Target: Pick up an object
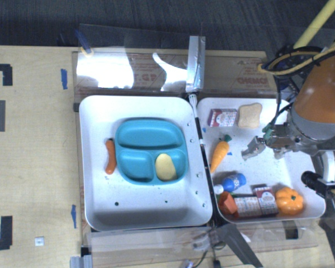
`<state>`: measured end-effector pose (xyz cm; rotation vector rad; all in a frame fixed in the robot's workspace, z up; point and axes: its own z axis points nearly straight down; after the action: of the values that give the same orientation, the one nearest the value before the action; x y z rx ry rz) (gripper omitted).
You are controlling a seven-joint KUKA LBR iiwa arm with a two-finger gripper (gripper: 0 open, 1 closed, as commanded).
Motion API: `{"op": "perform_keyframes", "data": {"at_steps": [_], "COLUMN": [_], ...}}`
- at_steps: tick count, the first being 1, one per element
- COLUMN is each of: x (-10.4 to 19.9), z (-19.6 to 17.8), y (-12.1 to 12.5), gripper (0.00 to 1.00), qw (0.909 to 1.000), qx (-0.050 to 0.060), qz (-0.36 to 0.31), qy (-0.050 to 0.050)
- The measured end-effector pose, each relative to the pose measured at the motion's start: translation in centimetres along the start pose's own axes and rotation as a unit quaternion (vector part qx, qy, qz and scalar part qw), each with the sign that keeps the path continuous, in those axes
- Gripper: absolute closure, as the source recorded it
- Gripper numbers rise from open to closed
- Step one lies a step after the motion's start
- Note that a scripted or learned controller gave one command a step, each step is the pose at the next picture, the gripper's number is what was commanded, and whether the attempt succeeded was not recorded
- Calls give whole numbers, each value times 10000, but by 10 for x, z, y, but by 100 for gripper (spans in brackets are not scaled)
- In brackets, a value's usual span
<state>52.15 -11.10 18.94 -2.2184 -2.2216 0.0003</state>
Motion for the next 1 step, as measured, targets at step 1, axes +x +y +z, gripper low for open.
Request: {"op": "perform_keyframes", "data": {"at_steps": [1], "x": [15], "z": [100], "y": [97], "gripper": [0], "qw": [9988], "qx": [-68], "qz": [-481], "qy": [-18]}}
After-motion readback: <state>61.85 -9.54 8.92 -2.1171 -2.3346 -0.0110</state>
